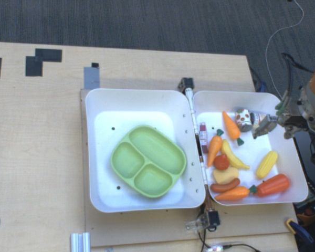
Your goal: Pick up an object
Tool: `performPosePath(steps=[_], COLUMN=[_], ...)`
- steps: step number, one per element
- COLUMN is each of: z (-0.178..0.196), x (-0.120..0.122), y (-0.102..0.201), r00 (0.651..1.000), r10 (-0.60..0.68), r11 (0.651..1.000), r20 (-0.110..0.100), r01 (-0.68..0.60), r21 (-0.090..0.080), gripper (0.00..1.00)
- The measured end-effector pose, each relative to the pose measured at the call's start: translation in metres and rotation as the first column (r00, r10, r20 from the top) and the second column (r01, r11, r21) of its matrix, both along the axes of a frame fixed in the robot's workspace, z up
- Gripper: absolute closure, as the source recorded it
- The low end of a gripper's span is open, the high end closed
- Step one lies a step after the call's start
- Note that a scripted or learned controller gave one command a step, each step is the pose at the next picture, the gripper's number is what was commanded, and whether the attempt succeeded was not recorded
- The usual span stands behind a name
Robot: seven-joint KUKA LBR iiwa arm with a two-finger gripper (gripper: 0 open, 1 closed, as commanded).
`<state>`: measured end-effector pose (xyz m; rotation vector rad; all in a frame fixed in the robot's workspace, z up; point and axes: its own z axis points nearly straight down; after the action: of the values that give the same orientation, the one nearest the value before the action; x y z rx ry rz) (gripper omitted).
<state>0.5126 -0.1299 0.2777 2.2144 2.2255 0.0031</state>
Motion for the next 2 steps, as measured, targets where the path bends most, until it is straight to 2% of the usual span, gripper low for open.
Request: performPosePath(steps=[1, 2], z=[-0.119, -0.176], x=[-0.026, -0.021], y=[-0.055, -0.027], r00=[1.0, 1.0], r10=[-0.003, -0.004], r11=[1.0, 1.0], r20=[-0.002, 0.017], r01=[0.003, 0.004], r21=[0.0, -0.009], gripper=[0.0, 0.0])
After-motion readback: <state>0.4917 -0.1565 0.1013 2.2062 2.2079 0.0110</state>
